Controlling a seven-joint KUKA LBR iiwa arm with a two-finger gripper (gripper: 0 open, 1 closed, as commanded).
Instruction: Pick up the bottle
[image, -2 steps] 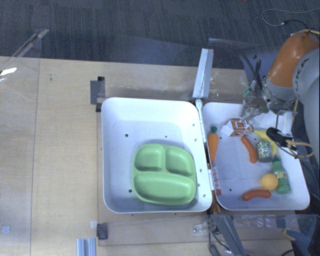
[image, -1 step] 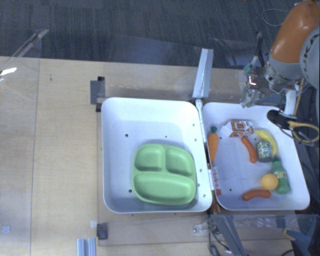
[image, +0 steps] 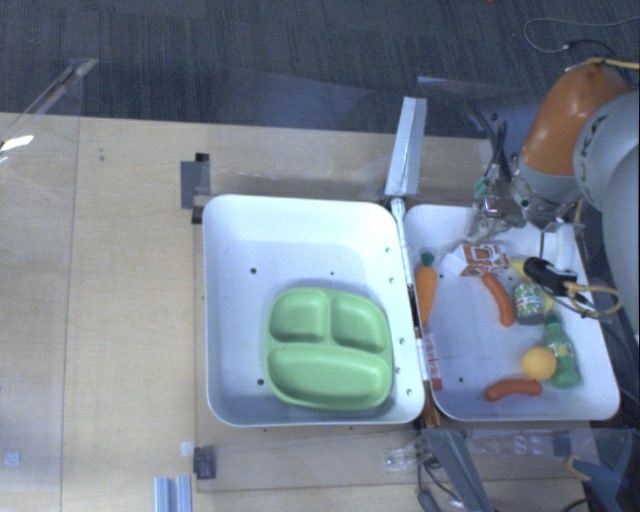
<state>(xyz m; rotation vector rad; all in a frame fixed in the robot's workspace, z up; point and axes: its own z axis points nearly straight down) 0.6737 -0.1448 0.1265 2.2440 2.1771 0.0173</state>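
We find the green bottle (image: 561, 362) lying at the right bin's (image: 600, 408) right edge, just beside a yellow lemon (image: 538, 363). It looks light, stiff plastic, likely slippery; we would pinch across its body. The gripper (image: 492, 208) hangs at the bin's upper left corner, well apart from it, the arm reaching in from the upper right.

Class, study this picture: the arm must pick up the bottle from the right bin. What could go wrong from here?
1. The bottle lies against the right bin's wall, touching a yellow fruit, so fingers may not fit around it.
2. The gripper hovers at the bin's far corner, and may grab the jar or sausage instead.
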